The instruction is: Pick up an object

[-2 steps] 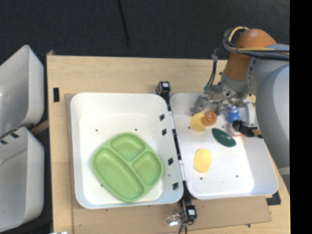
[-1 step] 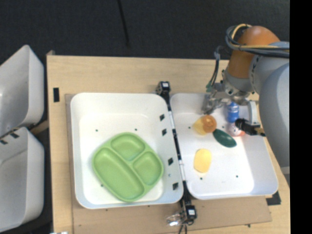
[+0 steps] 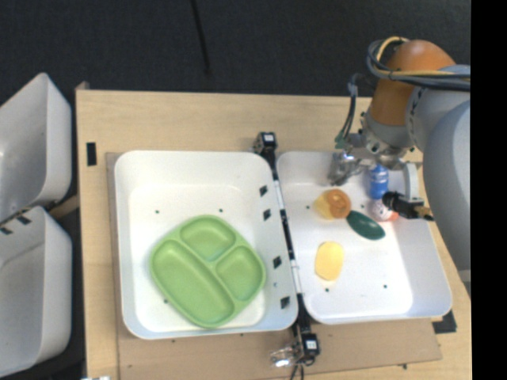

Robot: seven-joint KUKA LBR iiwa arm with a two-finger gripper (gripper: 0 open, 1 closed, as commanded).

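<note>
In the right bin (image 3: 396, 291) lie an orange-and-yellow round toy (image 3: 333, 203), a dark green oval piece (image 3: 365, 225), a yellow lemon-like object (image 3: 329, 260) and a blue can-like item (image 3: 378, 181) beside a small red-and-white object (image 3: 382, 210). My gripper (image 3: 345, 167) hangs at the bin's far side, just above the orange toy and left of the blue can. I see nothing between its fingers.
The left bin (image 3: 135, 212) holds a green divided plate (image 3: 208, 269). A ridge with black clips (image 3: 281, 228) separates the two bins. The arm's grey body (image 3: 444, 141) covers the right bin's far right corner. White boxes (image 3: 32, 212) stand left of the bench.
</note>
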